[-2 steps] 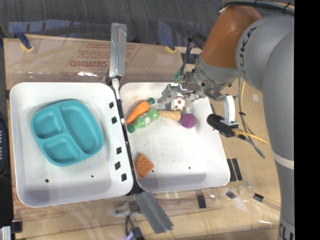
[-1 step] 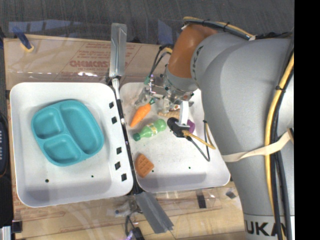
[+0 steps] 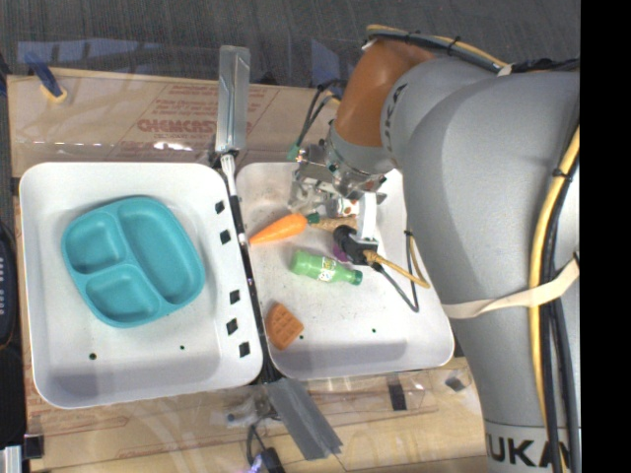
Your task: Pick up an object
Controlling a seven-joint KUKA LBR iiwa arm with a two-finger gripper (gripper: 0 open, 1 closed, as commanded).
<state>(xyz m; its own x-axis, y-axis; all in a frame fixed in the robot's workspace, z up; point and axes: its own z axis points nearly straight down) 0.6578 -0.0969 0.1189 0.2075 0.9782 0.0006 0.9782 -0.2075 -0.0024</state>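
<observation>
- Orange plastic carrot (image 3: pixel 279 229) lies in the right white bin (image 3: pixel 394 348), its green top just under the hand (image 3: pixel 325 193).
- Whether the hand is apart or together, I cannot tell.
- Green plastic bottle (image 3: pixel 326 268) lies near; a slanted descent could nudge the carrot aside.

**Grey arm with an orange band**

The arm (image 3: pixel 493 175) has a smooth, rounded grey shell and an orange band (image 3: pixel 370 92) above the wrist. Black and yellow cables run along it. White letters "UKA" are near its base.
</observation>
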